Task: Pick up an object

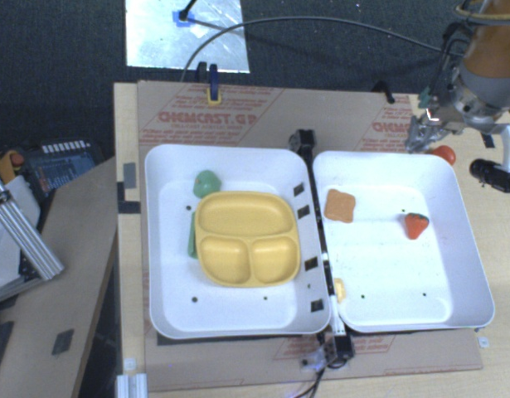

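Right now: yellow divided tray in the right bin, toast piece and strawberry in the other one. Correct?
Not quite. The camera view shows the yellow divided tray in the left bin. The toast piece and strawberry lie in the right bin.

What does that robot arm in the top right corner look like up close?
The arm has an orange band above a grey, rounded wrist section. Below it sits a silvery metallic end effector, with dark cables running alongside. Its details are too blurred to tell any markings.
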### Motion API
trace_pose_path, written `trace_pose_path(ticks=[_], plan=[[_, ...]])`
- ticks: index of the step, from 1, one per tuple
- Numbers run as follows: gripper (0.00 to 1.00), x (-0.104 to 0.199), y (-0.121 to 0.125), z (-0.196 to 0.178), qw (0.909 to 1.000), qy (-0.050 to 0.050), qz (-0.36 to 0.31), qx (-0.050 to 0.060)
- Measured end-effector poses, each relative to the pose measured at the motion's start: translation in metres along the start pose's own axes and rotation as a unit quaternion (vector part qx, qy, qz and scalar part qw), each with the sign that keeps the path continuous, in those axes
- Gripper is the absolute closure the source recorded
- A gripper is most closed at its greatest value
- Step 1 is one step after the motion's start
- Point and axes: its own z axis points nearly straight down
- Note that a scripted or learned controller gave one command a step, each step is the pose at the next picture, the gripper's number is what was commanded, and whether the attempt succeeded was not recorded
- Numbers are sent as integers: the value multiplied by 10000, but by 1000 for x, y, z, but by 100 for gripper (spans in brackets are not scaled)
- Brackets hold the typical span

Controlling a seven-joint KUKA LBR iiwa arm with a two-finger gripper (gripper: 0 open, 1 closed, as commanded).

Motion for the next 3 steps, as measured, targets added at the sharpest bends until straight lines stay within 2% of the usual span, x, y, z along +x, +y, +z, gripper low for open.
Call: trace_pose_path(ticks=[1,3], plan=[[100,58,-7,-4,10000,14,-28,26],[100,159,-27,20,10000,19,-29,39]])
